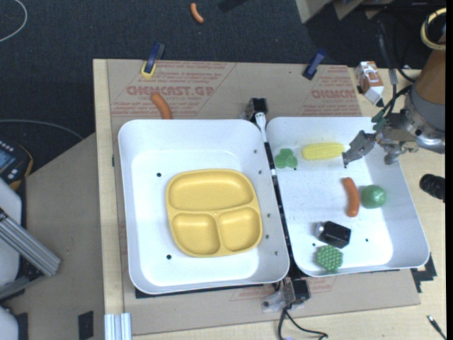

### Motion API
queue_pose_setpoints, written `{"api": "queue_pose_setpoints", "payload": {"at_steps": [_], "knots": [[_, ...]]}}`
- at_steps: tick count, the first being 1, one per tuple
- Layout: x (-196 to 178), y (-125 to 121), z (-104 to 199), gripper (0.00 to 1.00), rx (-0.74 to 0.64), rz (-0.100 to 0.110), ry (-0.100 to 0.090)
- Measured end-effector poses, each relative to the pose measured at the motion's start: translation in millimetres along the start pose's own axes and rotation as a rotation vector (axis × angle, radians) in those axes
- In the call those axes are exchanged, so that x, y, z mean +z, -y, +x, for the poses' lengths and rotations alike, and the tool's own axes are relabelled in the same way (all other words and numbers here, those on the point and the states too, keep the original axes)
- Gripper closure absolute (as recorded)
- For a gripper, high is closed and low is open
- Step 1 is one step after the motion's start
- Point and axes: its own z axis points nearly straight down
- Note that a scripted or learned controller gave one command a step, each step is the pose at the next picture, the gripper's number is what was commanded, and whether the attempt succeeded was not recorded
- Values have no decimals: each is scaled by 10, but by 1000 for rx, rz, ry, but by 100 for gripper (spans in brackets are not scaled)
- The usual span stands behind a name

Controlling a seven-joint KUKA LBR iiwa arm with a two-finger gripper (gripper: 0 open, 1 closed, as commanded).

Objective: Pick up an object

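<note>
The open, empty end effector hovers just right of the yellow plastic corn cob; centre over it before descending.

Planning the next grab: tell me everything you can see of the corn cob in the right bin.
The corn cob is a small yellow toy, plastic by its look, with a bumpy kernel surface. It lies flat and crosswise near the far wall of the right bin. Nothing touches it: the green piece lies left of it, the pincer just right.
</note>
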Motion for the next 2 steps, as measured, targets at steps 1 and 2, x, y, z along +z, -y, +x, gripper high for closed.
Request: {"api": "queue_pose_setpoints", "payload": {"at_steps": [1, 2], "knots": [[-53, -22, 0, 0, -2, -11, 2], [393, -89, 10, 0, -3, -5, 1]]}}
